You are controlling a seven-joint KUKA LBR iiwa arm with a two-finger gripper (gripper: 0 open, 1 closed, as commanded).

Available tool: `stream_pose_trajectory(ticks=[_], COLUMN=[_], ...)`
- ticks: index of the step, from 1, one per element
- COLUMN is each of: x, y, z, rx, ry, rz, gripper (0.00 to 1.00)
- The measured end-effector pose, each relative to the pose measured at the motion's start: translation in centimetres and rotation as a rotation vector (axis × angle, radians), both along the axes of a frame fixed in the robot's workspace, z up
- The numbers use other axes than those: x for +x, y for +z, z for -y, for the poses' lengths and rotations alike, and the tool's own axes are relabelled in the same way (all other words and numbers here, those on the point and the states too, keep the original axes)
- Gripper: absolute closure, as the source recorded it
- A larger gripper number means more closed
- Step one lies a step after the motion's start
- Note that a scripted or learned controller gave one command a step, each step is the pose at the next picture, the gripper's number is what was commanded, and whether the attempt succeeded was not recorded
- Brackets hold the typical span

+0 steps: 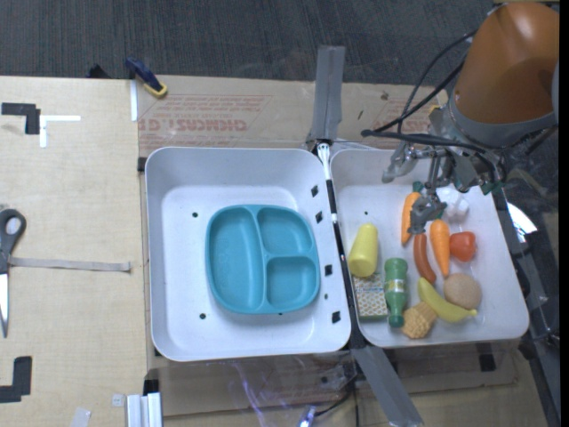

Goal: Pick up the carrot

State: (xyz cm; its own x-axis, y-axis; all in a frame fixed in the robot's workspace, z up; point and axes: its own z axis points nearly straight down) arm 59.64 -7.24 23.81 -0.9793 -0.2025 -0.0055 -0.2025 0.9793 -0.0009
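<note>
1. the arm (511,65) reached in from the right and hung over the right bin (507,323), its orange band uppermost in the camera view.
2. the gripper (428,207) stood low in the upper part of that bin, just beside the carrot (440,247) and touching or nearly touching its top end.
3. the carrot lay lengthwise in the middle of the right bin. an orange pepper-like piece (408,216) lay to its left and a red sausage (420,256) ran along its lower left side.
4. a small tomato (462,245) sat just beside the carrot on its right, and a potato (462,290) and a banana (444,305) lay below it.
5. further left in the same bin lay a yellow squash (363,250), a green bottle (396,290) and a piece of corn (418,322).
6. the left bin (178,327) bore a blue divided plate (264,258), well apart from the work.
7. finger state: the dark metal at the wrist was too cluttered to read. it could not be told how far open the gripper was, and nothing was seen held between its tips.
8. step in hand, as judged: the approach and alignment over the carrot; the grasp itself was not yet confirmed.
9. the next move called for centring on the carrot's body, clear of the pepper-like piece and the sausage, then closing across its width before lifting.
</note>
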Motion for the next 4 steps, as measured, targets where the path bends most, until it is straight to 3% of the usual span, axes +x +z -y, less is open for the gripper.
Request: stream_pose_trajectory(ticks=[1,2,3,4], x=[-0.4,-0.7,-0.5,-2.8], y=[-9.8,-14.5,-13.4,-4.5], z=[7.3,8.0,7.9,1.6], rx=[0.000,0.000,-0.001,0.001], ry=[0.077,-0.063,-0.060,-0.157], rz=[-0.002,-0.002,0.004,0.001], gripper=[0.00,0.00,1.00,1.00])
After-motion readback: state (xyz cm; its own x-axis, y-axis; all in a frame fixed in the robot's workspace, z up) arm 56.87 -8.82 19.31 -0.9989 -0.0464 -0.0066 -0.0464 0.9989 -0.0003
